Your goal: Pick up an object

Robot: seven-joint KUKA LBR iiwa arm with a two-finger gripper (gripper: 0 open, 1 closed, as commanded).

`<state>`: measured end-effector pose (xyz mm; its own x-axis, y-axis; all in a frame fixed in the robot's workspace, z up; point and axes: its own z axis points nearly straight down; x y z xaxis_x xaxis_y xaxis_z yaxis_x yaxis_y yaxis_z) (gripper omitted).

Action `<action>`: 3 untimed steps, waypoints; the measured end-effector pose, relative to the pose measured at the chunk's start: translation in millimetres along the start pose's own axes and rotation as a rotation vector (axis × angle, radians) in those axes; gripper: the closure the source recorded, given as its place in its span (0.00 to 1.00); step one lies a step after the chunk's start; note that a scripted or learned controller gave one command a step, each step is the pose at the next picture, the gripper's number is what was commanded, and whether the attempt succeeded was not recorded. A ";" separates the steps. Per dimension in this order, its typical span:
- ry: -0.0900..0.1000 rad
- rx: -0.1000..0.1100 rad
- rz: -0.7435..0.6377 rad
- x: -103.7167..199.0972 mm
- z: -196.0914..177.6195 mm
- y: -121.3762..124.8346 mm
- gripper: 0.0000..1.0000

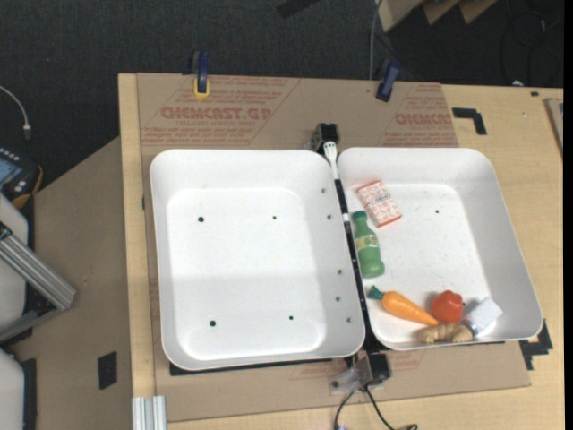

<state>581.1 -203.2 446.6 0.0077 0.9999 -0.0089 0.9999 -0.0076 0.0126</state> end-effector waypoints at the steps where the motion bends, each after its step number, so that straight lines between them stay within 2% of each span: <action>1: 0.002 0.001 -0.010 -21.0 -45.0 89.3 1.00; 3: -0.001 0.000 -0.010 -19.6 -65.2 87.6 1.00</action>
<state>667.8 -222.9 513.1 -0.0022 0.9999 -0.0100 0.9999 0.0023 0.0120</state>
